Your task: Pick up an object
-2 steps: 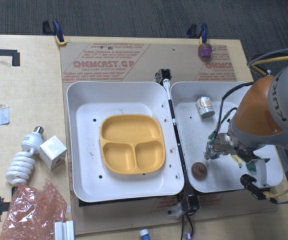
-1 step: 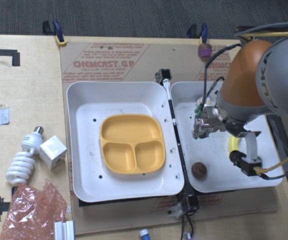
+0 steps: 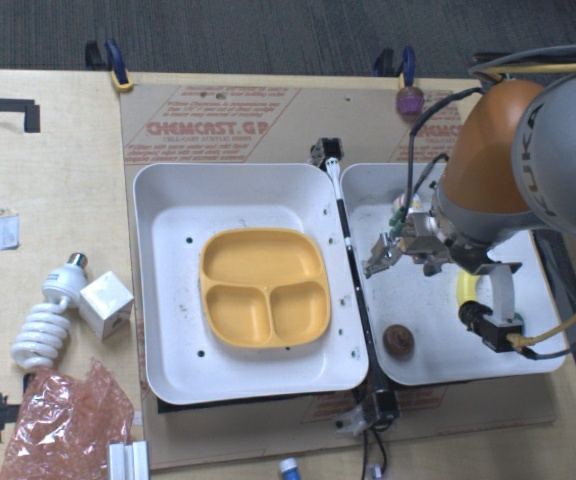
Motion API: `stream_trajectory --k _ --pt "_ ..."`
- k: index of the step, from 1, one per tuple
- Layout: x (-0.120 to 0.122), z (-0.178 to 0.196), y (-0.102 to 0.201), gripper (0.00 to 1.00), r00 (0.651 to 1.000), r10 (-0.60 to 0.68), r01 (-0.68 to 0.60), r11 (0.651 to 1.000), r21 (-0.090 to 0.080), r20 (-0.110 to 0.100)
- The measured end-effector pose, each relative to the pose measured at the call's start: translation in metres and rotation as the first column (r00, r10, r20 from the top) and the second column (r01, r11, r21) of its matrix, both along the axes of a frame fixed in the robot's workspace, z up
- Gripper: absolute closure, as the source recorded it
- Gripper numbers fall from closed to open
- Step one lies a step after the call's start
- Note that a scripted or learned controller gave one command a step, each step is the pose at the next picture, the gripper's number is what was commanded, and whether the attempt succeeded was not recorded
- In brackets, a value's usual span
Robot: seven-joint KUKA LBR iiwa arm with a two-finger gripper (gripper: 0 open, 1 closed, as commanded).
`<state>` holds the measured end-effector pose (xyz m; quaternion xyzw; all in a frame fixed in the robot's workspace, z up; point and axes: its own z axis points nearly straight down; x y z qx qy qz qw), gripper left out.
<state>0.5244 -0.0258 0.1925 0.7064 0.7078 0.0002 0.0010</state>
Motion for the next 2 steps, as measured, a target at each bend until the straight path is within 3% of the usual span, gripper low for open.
stream_trajectory --k 1,2 --pt "0.006 -0.056 -0.069 0.0 1.0 -0.001 0.001 1.0 0.0 -0.002" --pt "-0.001 -0.1 -0.073 0.0 1.0 -0.003 0.003 1.0 0.001 -0.002"
